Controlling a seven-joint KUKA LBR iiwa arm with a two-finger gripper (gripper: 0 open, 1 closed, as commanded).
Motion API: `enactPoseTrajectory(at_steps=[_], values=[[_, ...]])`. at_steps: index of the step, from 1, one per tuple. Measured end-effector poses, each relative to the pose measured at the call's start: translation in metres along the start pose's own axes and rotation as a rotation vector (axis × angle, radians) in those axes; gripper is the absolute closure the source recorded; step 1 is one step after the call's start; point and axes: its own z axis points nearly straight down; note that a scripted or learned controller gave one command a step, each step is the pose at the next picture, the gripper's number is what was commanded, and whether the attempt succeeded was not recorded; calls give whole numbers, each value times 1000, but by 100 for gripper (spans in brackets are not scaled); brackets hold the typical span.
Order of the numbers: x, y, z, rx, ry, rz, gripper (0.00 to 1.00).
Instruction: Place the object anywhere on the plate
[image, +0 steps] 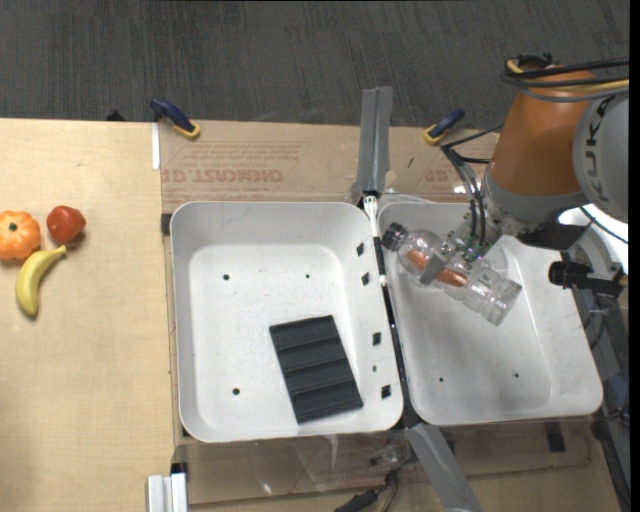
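The object to move is the clear plastic bottle (455, 272), lying on its side in the upper part of the right bin (560, 390), cap end toward the divider. The dark ridged plate (316, 367) lies flat in the left bin (200, 300), well apart from it.

Treat the bottle as light, thin-walled and smooth — expect it to roll, flex under pressure and slip from a loose hold. An orange-red item appears to sit inside it; the view is too blurred to confirm.

The end effector (470, 248) sits directly over the bottle's middle. Whether it is clenched, released or grasping the bottle cannot be determined from this angle.

Take hold across the cylindrical body near mid-length, square to the long axis — avoid the tapered neck.
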Motion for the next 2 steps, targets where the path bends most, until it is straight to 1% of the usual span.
enactPoseTrajectory(at_steps=[1, 2], values=[[61, 16, 0, -1, 2, -233, 100], [60, 16, -1, -1, 1, -233, 0]])
